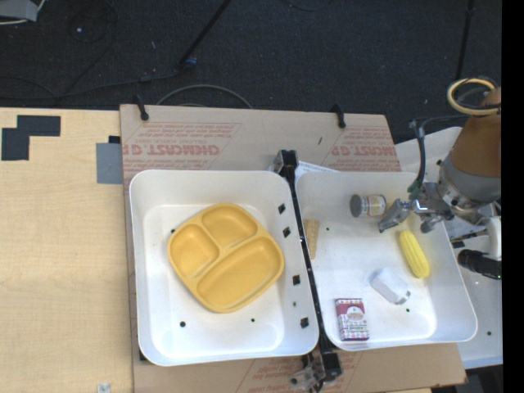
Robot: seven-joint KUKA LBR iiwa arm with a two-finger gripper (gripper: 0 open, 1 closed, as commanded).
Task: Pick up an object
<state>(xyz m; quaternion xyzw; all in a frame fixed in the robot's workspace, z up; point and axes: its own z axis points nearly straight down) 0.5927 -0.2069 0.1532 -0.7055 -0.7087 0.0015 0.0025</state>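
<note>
The right bin (446, 318) holds a yellow corn cob (415, 255), a small can on its side (368, 205), a white cylinder-like piece (390, 286) and a red and white box (352, 318). My gripper (409, 219) hangs at the bin's right side, just above the far end of the corn cob and to the right of the can. Its two fingers stand apart, open, with nothing between them. The grey arm with its orange band (479, 146) rises behind it.
The left bin (147, 244) holds a yellow divided plate (226, 256). A black divider (300, 252) runs between the bins. Both bins rest on cardboard (213, 142), with a wooden bench surface (57, 252) to the left.
</note>
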